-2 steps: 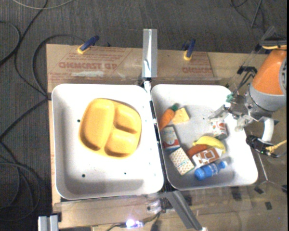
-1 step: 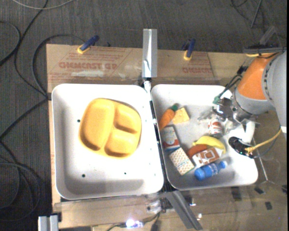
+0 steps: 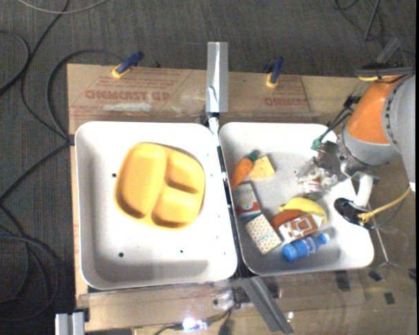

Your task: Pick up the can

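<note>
The can (image 3: 246, 200), small with a white, red and blue label, lies in the right bin (image 3: 286, 139) near its left wall, just below an orange carrot (image 3: 242, 170). My gripper (image 3: 320, 175) hangs over the right part of that bin, well to the right of the can and slightly farther back. It is just above the yellow banana (image 3: 304, 206). Nothing shows in its grasp. The grey arm with its orange band (image 3: 374, 121) reaches in from the right edge.
Around the can in the right bin are a yellow wedge (image 3: 264, 167), a patterned box (image 3: 263, 234), a red carton (image 3: 301, 224) and a blue bottle (image 3: 305, 247). The left bin (image 3: 98, 257) holds a yellow divided plate (image 3: 160, 185). A metal post (image 3: 216, 82) stands behind the bins.
</note>
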`<state>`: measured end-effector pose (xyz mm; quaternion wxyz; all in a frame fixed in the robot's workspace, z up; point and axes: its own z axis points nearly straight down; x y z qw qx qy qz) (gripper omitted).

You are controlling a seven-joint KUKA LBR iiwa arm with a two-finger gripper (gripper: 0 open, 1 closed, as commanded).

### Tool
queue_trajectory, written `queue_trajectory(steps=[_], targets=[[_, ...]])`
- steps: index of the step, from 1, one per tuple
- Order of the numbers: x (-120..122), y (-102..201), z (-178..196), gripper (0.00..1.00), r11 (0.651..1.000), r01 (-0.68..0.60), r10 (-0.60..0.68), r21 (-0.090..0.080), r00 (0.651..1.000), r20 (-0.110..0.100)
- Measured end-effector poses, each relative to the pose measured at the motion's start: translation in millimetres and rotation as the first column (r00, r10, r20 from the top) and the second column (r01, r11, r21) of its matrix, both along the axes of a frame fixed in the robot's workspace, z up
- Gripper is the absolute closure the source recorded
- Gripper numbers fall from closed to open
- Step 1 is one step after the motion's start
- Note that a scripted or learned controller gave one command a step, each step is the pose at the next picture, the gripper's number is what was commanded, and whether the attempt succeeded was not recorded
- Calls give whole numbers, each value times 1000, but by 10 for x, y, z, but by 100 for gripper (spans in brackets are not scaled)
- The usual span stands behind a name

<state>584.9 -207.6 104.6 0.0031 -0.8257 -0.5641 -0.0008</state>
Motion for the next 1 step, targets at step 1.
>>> queue_trajectory(steps=[1], targets=[[284,599,1302,100,977,214,-214,-11,977,-1]])
